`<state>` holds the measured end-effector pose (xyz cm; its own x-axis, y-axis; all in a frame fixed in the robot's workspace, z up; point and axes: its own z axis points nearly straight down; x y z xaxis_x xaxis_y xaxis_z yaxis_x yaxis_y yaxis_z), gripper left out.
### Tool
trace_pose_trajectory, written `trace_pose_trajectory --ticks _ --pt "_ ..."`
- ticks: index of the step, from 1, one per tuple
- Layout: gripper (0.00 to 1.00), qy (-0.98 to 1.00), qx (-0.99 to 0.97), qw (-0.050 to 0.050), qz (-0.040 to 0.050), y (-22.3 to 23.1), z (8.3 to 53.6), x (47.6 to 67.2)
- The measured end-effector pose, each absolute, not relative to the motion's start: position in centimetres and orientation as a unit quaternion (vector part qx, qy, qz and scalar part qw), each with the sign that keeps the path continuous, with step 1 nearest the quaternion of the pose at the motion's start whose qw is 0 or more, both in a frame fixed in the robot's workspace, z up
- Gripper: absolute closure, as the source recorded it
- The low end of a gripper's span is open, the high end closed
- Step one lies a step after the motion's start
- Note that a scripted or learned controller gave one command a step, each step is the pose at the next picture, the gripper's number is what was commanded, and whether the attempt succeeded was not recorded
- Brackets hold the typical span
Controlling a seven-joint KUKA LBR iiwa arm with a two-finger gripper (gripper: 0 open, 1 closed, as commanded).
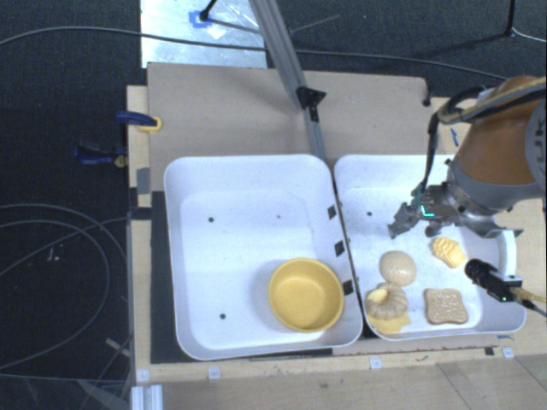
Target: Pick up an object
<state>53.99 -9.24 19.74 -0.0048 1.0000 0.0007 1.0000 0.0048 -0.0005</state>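
The gripper (408, 220) hangs over the right bin (369, 184), holding nothing; whether it's open I cannot tell. Just below lie a bun (397, 267), pastry (448, 251), cracker (445, 306) and croissant (387, 304). A yellow bowl (306, 293) sits in the left bin (214, 229)

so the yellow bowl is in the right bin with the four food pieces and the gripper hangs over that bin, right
Not quite. The camera view shows the yellow bowl in the left bin, by itself. The four food pieces lie in the right bin, and the gripper does hang over that right bin.
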Motion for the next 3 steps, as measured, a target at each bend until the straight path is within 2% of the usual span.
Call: trace_pose_trajectory --ticks 1,2,3 --pt "0.0 -0.709 -0.705 0.0 -0.0002 -9.2 19.8 54.0" --pt "0.0 -0.708 -0.707 0.002 0.001 -8.4 14.6 53.3" --pt "0.0 -0.707 -0.707 -0.004 -0.0013 -8.5 9.7 53.5"
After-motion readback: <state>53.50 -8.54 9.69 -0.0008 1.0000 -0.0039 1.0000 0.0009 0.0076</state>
